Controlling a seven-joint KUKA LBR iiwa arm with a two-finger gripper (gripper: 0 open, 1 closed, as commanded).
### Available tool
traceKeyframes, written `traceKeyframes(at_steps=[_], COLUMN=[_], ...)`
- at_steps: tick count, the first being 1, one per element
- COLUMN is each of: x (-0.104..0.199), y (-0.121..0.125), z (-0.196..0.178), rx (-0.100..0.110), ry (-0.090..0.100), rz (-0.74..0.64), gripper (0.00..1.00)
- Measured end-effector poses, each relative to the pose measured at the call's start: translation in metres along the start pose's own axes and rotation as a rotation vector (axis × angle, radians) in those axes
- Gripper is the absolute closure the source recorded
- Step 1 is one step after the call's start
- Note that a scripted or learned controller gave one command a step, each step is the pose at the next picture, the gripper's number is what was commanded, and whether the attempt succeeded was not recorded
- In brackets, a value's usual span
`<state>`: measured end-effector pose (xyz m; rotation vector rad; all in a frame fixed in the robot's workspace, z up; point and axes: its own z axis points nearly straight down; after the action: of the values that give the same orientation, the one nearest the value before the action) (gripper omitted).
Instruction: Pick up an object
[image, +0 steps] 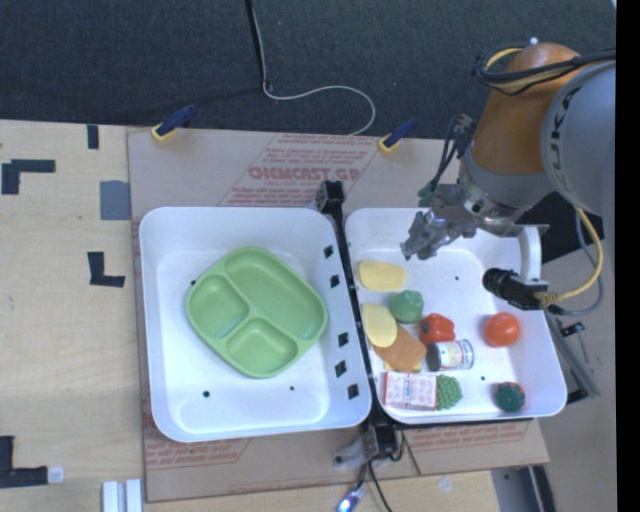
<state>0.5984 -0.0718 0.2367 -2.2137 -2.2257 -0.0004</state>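
- Yellow toy food piece (382, 275) is the object I'd go for — it lies in the right bin (545, 395), near the bin's upper left, close to the divider between the two bins.
- From up here it reads as light moulded plastic: stiff, smooth, probably slippery on its rounded top (a hard pinch on the crown could squirt it sideways).
- I'd take it across its short axis, fingers coming down on either long flank — there's bare white floor above and to its right for them.
- Gripper (420, 244) hangs over the upper part of the right bin, just up and right of the yellow piece, near it but not touching as far as I can judge. I see nothing between the fingers; whether they are spread or closed I cannot tell from this slant.
- So the piece sits down and left of the hand — a short shift toward the divider, then a descent.
- Neighbours to mind: a green round piece (407, 305) just below and right of it, a second yellow piece (378, 324) below that resting against an orange one (403, 351), and a red pepper-like piece (436, 328) beside them.
- Left bin (160, 330) holds a green divided tray (256, 311), well apart from all this.
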Motion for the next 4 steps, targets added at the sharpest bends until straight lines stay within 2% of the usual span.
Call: traceKeyframes(at_steps=[1,2,3,4], x=[0.051,0.102,0.151,0.168], y=[-0.035,-0.056,-0.092,-0.1], z=[0.009,0.003,0.002,0.008], rx=[0.003,0.002,0.003,0.003], ry=[0.0,0.0,-0.001,-0.002], rz=[0.0,-0.002,-0.001,0.002], gripper=[1.0,1.0,1.0,1.0])
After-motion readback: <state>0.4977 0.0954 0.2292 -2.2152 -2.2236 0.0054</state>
